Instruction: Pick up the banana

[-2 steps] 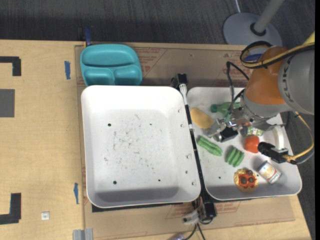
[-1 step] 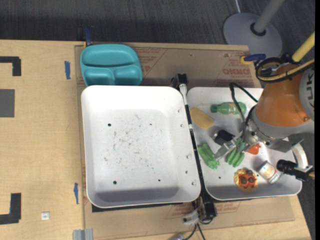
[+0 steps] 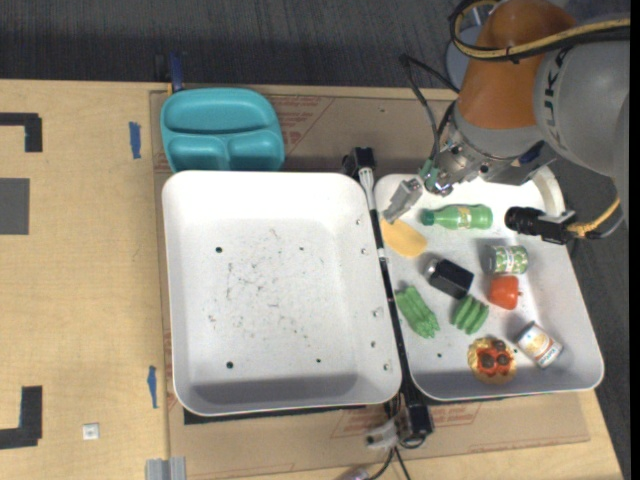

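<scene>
Counter: a tan board (image 3: 80, 298) with black tape marks and small blue tape bits, dark grey floor (image 3: 250, 18) beyond it
Teal tray: a divided tray (image 3: 222, 130) sits behind my left bin, touching its far rim
Left bin: white (image 3: 270, 288), scuffed, with a few dark dots on its floor
Right bin: white (image 3: 580, 353), crowded with toys
Banana: the pale yellow piece (image 3: 403, 237) lies in the right bin's near-left part, close to the divider
Other contents: green bottle (image 3: 457, 217), black block (image 3: 449, 277), small can (image 3: 508, 259), red pepper (image 3: 505, 291), two green vegetables (image 3: 417, 311), an orange ball (image 3: 492, 358)
My claw: (image 3: 404, 200) hangs just above the banana; I cannot tell if it is released or clenched
</scene>
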`<state>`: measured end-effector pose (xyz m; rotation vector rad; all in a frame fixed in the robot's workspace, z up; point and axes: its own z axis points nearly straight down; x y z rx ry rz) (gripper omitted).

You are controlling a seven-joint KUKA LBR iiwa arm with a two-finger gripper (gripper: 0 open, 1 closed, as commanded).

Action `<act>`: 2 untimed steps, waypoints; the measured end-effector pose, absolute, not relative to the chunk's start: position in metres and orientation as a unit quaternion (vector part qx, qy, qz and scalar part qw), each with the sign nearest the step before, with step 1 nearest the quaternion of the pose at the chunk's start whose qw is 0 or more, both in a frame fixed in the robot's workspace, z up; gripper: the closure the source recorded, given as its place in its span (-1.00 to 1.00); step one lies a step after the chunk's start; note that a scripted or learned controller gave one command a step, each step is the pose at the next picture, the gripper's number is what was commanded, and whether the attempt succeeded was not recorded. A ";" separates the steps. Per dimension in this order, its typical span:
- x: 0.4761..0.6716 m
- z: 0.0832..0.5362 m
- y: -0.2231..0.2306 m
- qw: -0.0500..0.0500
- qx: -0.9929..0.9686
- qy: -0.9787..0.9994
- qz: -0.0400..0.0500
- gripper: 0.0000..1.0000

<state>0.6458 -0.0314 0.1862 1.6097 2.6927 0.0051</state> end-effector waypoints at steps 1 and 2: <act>0.575 0.185 -0.006 -0.001 0.565 0.825 0.000 -1.00; 0.541 0.207 0.138 0.000 0.511 0.860 0.001 -1.00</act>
